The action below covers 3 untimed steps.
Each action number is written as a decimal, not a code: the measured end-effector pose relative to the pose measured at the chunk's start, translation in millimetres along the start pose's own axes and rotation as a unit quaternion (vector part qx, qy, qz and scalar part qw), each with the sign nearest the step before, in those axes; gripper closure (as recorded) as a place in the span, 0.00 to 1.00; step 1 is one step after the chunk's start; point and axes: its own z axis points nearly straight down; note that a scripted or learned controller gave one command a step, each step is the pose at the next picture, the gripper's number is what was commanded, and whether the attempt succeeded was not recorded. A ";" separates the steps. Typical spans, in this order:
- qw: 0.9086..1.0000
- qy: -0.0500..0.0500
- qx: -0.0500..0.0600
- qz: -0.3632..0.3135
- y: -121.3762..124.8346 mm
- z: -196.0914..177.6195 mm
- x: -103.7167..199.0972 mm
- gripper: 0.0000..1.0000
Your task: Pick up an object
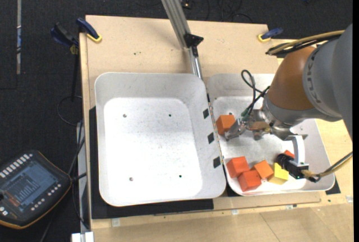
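Where the gripper (238,128) comes to its tip, we see an orange block (225,123) right against it, on the side away from the wrist. The block is inside the right bin (224,101), close to the wall that meets the left bin (151,140). We cannot tell whether the gripper is closed on this block or merely set against it, because the tip is small and dark where the two meet.

Toward the front rim from the gripper, and well apart from it, four more blocks lie in a cluster. A red-orange block (237,165) touches a red block (249,180). Just beside them is a second orange block (263,169), with a yellow block (280,173) against its far side, under the wrist.

Behind the gripper, the grey arm (331,81) with its orange band (291,81) comes in over the right bin's outer rim. Past the orange block from the gripper lies the left bin, its white floor speckled with dark flecks.

Both bins rest on a tan bench (146,44). A metal pole (174,5) slants down across the bench toward the back of the seam between the bins, beyond the gripper. A blue and yellow clamp (270,34) grips the bench's back edge above the arm, and another clamp (84,27) holds the opposite back corner. Far past the left bin, a handheld controller (28,190) with a screen lies on the dark floor
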 end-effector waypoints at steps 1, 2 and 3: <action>1.000 0.000 -0.002 0.000 0.7 -11.7 -0.4 1.00; 1.000 -0.001 -0.004 0.001 -1.4 -62.5 -10.4 1.00; 1.000 -0.001 -0.004 -0.002 -1.3 -108.1 -3.4 1.00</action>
